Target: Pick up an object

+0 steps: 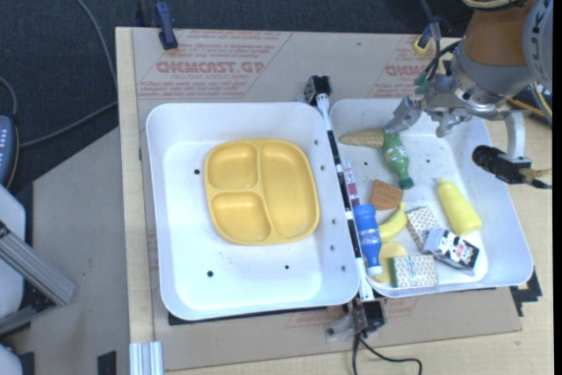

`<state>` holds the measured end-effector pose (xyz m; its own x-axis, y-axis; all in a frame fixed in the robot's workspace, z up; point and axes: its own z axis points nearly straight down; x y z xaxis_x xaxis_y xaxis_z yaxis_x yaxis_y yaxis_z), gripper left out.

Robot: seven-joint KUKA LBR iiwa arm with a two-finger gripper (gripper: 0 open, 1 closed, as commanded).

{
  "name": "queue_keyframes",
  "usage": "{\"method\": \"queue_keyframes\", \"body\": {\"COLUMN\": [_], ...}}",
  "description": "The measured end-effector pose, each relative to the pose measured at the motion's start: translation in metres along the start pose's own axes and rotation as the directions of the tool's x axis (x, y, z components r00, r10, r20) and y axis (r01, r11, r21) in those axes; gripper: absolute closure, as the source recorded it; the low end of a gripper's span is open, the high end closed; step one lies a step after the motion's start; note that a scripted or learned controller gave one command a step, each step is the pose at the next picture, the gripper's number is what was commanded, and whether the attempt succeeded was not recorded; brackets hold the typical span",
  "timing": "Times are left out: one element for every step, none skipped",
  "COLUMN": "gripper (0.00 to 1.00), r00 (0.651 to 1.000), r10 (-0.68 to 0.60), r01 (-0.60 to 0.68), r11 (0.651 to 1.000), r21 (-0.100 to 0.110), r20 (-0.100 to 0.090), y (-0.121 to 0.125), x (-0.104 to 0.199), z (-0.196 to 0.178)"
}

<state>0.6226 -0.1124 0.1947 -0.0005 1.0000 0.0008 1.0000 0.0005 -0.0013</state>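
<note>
While the green bottle (397,158) lies slanted in the right bin (514,255) beside the ice-cream cone (363,137), we judge a slip likely — it is round and lies at an angle. Our gripper (424,113) hangs spread just above its cap, fingers apart, gripping nothing — the yellow tray (262,191) sits well apart.

A robotics lab: cardboard-topped bench (263,66), white bins (176,215), cables (53,4).
</note>
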Motion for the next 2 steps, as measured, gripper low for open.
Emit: {"method": "queue_keyframes", "body": {"gripper": [0.0, 0.0], "r00": [1.0, 1.0], "r10": [0.001, 0.002], "r01": [-0.001, -0.002], "r11": [1.0, 1.0], "r21": [0.002, 0.001], "r20": [0.0, 0.0], "y": [-0.037, -0.063], "x": [0.018, 0.018], "z": [0.085, 0.111]}}
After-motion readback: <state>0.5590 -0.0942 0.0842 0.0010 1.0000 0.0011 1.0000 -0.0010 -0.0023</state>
